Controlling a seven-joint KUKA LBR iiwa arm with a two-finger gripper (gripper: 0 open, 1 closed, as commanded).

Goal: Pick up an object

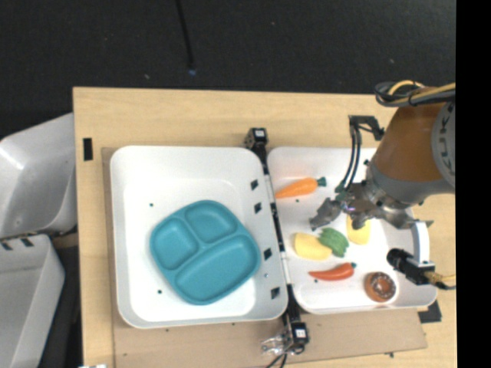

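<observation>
My gripper (328,214) hangs low in the right bin (307,167), just above a green pepper (334,240). A pale yellow fruit (308,244) lies touching the pepper's left side. An orange carrot (296,188) lies up and to the left of the gripper. To its right, partly under the wrist, sits a small yellow piece (358,232). A red chili (333,272) and a brown doughnut (380,286) lie near the bin's front edge. I see nothing held in the gripper.
The left bin (138,175) holds a blue divided plate (203,250). A raised divider with black clips (270,221) separates the two bins. The arm's grey and orange body (410,152) covers the right bin's far right side.
</observation>
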